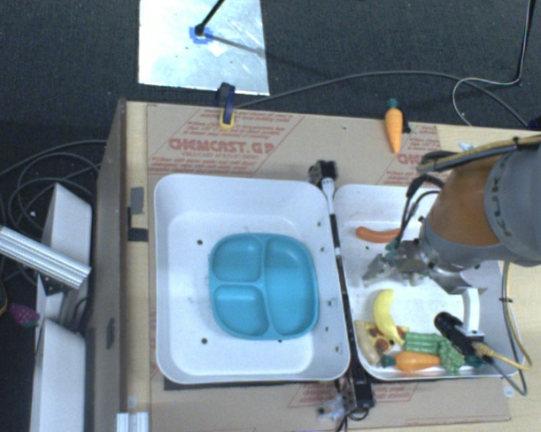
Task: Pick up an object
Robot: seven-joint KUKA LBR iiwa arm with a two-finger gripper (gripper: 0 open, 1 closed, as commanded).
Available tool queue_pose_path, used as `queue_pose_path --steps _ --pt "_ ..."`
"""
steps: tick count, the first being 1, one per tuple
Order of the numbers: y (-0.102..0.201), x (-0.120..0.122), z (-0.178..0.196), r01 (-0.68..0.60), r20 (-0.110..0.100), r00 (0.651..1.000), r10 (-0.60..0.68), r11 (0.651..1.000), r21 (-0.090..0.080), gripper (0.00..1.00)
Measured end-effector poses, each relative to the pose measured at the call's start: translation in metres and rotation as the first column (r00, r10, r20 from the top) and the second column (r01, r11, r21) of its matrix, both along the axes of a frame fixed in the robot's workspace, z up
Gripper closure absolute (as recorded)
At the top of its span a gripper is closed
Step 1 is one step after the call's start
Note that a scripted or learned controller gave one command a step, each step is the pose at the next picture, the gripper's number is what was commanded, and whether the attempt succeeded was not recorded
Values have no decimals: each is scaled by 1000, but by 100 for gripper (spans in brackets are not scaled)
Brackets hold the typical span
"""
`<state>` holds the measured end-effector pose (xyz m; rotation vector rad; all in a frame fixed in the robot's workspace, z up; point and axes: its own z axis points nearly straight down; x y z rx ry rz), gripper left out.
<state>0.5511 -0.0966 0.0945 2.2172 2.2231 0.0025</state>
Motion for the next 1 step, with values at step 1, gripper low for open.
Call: queue_pose_path --steps 1 --pt "4 -30 -10 2 -2 1000 -2 1000 0 0"
